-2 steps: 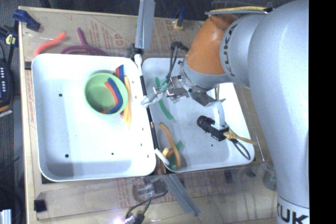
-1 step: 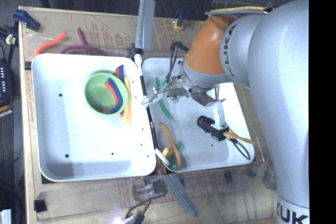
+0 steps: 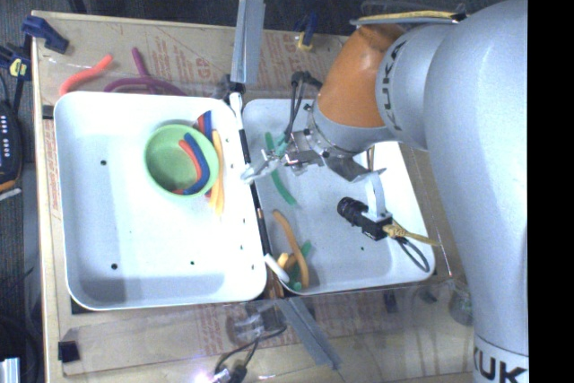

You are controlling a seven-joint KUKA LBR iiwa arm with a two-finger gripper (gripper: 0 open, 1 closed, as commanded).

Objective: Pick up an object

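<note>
Roughly, fingers (image 3: 260, 166) (open/shut: can't tell) hover just left of green strip (image 3: 283, 189).

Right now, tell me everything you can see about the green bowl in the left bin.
The green bowl is round, pale green and looks like plastic. It sits upright, mouth up, in the upper middle of the left bin, resting on the bin's white floor. Curved strips in red, blue and orange-yellow lie in and over its right side, and a yellow one hangs past its rim. The gripper is apart from it, near the bins' dividing edge.
</note>
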